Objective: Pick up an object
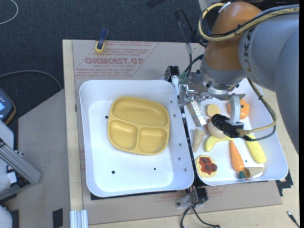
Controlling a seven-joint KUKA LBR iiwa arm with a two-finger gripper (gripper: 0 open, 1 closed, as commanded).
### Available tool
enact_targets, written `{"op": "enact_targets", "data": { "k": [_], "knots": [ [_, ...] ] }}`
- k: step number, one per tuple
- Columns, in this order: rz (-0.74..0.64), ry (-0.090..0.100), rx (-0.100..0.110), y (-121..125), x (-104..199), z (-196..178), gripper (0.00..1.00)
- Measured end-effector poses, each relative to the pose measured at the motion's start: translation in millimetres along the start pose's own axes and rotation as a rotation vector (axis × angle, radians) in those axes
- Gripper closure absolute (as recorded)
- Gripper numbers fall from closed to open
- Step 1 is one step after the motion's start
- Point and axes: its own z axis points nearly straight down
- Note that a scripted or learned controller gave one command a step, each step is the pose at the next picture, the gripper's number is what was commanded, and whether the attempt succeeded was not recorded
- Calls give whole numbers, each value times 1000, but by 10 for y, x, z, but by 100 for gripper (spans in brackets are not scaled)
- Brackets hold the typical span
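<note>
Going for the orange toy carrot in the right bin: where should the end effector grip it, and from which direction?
Grip the orange toy carrot across its thick middle, coming straight down from above. It lies flat and narrow, lengthwise toward the camera, with the yellow toy corn cob close alongside, so close across its width.
</note>
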Motion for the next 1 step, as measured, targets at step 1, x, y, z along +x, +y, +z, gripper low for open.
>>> {"op": "enact_targets", "data": {
  "k": [1],
  "knots": [
    [2,0,0,-25,398,-73,100]
  ]
}}
